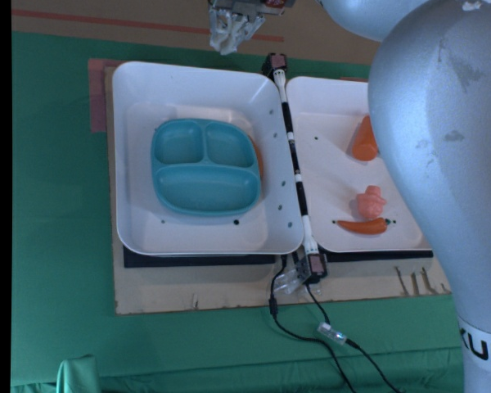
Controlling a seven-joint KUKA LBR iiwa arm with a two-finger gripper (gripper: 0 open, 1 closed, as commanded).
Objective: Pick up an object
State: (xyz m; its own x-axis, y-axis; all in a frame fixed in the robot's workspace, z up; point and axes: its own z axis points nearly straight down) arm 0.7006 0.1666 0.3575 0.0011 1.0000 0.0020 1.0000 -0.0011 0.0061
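Green cloth is covering the bench, with a sheet of brown cardboard (pixel 188 289) lying on it under two shallow white bins. Nearest the camera, black cables (pixel 311 334) are trailing off the cardboard's front edge. On the cardboard, the left bin (pixel 139 97) is holding a teal divided plate (pixel 204 166), lying flat. The right bin (pixel 319 105) is holding three small orange and pink pieces: an orange chili-shaped piece (pixel 362 227) at the front, a pink lump (pixel 370 202) touching it just behind, and an orange carrot-like piece (pixel 363 140) farther back. These loose pieces are probably the picking targets. The grey arm (pixel 434 154) is looming over the right bin. Farthest back, the gripper (pixel 229 38) is hanging beyond the left bin's far rim, holding nothing; whether it is spread or closed cannot be told.
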